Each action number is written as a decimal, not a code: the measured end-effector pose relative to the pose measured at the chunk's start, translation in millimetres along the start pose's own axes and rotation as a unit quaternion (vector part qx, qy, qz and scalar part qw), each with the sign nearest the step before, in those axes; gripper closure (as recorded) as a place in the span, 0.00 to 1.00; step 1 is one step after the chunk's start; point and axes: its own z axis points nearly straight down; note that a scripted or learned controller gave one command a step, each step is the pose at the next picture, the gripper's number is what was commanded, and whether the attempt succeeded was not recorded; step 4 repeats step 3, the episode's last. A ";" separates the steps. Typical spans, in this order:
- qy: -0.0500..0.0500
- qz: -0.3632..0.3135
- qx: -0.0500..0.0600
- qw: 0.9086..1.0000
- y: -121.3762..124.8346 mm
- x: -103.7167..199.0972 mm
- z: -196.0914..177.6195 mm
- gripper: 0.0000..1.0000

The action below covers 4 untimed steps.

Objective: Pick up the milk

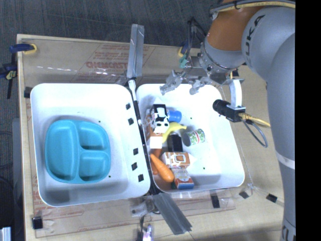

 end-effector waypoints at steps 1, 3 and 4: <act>-0.002 -0.072 -0.003 0.997 5.4 -0.4 151.2 0.00; 0.000 -0.056 -0.001 0.998 -33.3 39.2 45.6 1.00; 0.000 -0.056 -0.001 0.998 -33.3 39.2 45.6 1.00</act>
